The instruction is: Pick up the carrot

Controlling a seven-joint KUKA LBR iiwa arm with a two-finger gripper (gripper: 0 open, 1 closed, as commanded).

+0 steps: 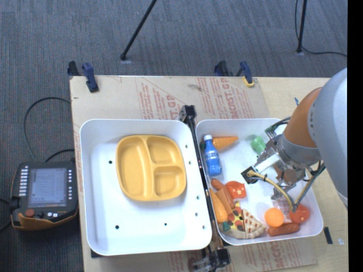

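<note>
The carrot (226,142) lies at the top of the right bin (315,231), beside the bottle (212,157), long axis left-right; the pincer (282,200) hangs well right and lower; its state I cannot tell.

my arm (317,135) hangs over the right bin (238,126), covering its right side. the carrot (226,142) lies at the far rim with bare floor on its right; the bottle (212,157) crowds its left. food clutters the near end. the left bin (96,220) holds a tray (151,167).
</note>
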